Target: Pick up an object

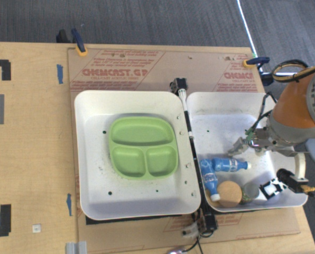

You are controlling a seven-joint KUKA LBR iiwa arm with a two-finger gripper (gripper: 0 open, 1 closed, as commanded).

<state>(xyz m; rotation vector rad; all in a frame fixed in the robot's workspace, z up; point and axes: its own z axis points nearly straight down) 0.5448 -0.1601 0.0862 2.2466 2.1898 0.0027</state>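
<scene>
While gripper [242,145] is poised low over right bin [221,107], finger state cannot be told; nothing seen held. Pick judged not yet done. Bottles [224,165] and round brown object [231,192] lie near-left of it in same bin. Green divided tray [144,146] seated in left bin [89,152]. Bins borne on cardboard-topped bench [30,157]; grey carpet [147,9] beyond far edge.

red "CHEMCAST GP", seemingly, on brown board [115,70]
</scene>
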